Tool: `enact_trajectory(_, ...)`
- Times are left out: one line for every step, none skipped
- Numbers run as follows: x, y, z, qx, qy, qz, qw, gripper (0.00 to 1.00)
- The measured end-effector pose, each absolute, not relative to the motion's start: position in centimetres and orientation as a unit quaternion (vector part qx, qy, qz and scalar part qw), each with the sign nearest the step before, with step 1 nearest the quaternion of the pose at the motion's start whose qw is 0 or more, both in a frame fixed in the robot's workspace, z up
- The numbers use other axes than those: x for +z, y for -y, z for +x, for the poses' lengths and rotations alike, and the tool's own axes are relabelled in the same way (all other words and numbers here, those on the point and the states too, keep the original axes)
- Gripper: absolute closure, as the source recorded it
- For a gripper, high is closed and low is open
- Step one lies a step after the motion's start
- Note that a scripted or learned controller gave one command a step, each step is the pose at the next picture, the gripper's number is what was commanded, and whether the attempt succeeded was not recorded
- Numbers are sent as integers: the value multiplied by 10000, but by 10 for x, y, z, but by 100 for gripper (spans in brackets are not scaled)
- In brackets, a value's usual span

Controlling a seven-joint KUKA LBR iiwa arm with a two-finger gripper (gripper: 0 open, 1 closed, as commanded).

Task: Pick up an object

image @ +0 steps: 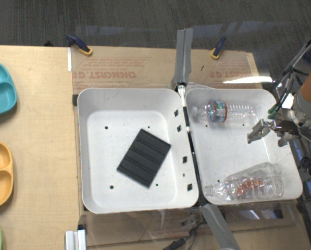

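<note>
gripper (pixel 270 130) over right bin (pixel 218 155) near its right edge, fingers apart, gripping nothing; clear bottle (pixel 225 111) along far edge; crumpled plastic bottle (pixel 249 184) at near edge; open floor between; black pad (pixel 144 157) mid left bin (pixel 92 139)

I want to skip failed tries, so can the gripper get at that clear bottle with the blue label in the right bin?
Probably yes. The gripper is over the right bin, and the bottle lies alone along the far wall, nothing on top. The nearby wall could crowd a grasp.
</note>
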State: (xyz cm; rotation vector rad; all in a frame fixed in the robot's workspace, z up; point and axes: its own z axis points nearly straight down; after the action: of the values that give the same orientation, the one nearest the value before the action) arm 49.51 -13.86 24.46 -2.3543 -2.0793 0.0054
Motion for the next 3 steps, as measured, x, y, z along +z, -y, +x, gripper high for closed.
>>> enact_trajectory(185, 104, 540, 28, 6183, -7860, 17, 0)
enact_trajectory(167, 144, 613, 27, 6203, -7844, 13, 0)
enact_trajectory(121, 146, 653, 40, 6813, -7320, 54, 0)
